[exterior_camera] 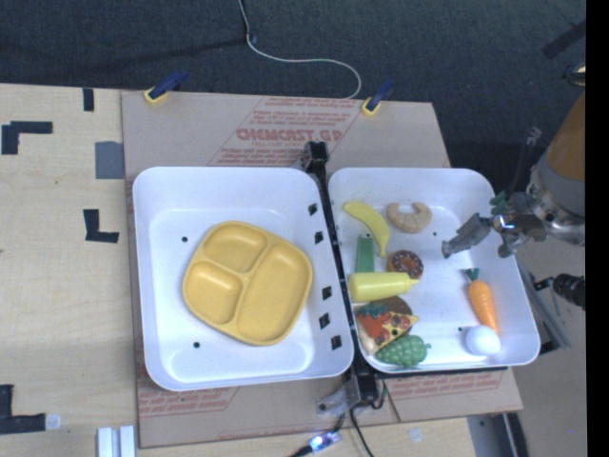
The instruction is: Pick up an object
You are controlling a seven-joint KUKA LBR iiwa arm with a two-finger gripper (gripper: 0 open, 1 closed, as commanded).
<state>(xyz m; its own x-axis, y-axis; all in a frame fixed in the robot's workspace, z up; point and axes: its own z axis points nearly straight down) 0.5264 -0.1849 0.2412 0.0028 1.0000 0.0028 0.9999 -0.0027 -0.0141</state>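
My gripper hangs over the right side of the right bin, open, with nothing between its fingers. One grey finger points left toward the bin's middle. An orange carrot lies just below the gripper, with a white egg past it near the front corner. Left of the gripper lie a tan pastry, a banana, a chocolate donut, a green stick, a yellow bottle, a pizza slice and a green bumpy toy.
The left bin holds a yellow divided plate. A raised divider separates the two bins. Bare white floor shows in the right bin between the donut and the carrot. A white cable trails behind the bench.
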